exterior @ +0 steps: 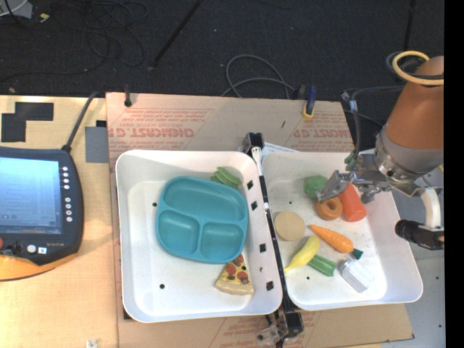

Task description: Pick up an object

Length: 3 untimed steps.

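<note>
My gripper hangs over the back of the right bin, reaching in from the right on the grey and orange arm. Just below it stand a red-orange cylinder and an orange ring, with a green piece to its left. Whether the gripper touches any of them cannot be made out. Further forward in that bin lie a tan disc, a carrot, a yellow banana, a small green piece and a white and grey block.
The left bin holds a teal divided plate, a pizza slice and a green leaf. A black divider runs between the bins. A tablet sits at the far left of the bench.
</note>
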Tool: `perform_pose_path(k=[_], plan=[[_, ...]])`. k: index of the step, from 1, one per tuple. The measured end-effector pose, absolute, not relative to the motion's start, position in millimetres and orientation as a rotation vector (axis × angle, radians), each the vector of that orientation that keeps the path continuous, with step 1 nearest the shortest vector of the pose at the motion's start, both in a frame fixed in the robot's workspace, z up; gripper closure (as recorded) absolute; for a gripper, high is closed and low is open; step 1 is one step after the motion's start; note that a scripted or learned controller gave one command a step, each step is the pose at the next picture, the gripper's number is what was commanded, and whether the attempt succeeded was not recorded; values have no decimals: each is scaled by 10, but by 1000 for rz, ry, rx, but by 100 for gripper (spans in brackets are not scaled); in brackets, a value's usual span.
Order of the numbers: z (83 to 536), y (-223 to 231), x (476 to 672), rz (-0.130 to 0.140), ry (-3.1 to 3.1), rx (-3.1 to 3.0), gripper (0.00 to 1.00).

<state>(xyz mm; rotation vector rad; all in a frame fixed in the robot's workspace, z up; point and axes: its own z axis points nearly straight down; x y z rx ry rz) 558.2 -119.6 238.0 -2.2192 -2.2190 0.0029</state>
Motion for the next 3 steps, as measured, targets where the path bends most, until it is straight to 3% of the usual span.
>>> perform_pose_path(k=[1, 2, 3], plan=[[927, -1488, 5308, 16, -2208, -2214, 0], [1109, -1505, 5348, 4, -2209, -2226, 100], [1921, -671, 5414, -8, -2232, -2213, 100]])
